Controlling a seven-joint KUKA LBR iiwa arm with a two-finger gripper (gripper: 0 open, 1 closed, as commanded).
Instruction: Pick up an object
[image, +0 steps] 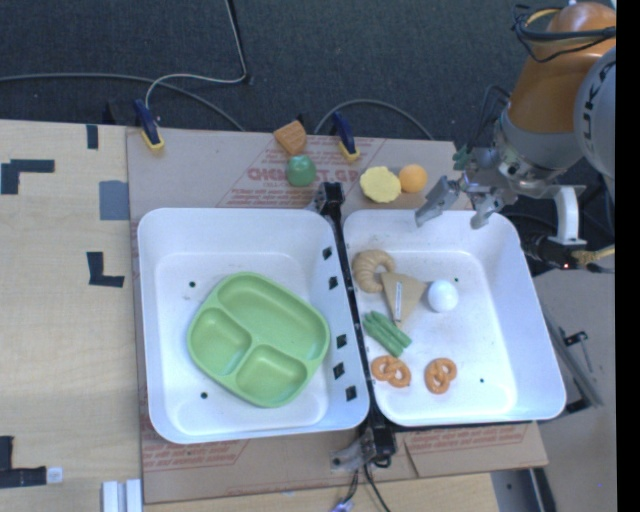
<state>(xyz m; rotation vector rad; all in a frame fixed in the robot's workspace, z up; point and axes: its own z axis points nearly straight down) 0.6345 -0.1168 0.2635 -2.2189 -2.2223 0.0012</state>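
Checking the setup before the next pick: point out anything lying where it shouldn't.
Four small items lie outside the bins on the brown cardboard sheet behind them: an orange-brown block, a green rounded piece, a yellow lumpy piece and an orange ball. Inside the bins, nothing looks spilled or damaged.

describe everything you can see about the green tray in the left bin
The green tray is a light green, rounded-corner plate that looks like moulded plastic, with three compartments split by raised ridges: one long and two smaller. It lies flat and face up on the floor of the left bin, turned at a slant to the bin's walls, toward the near right part. Nothing lies in its compartments, and nothing else touches it.
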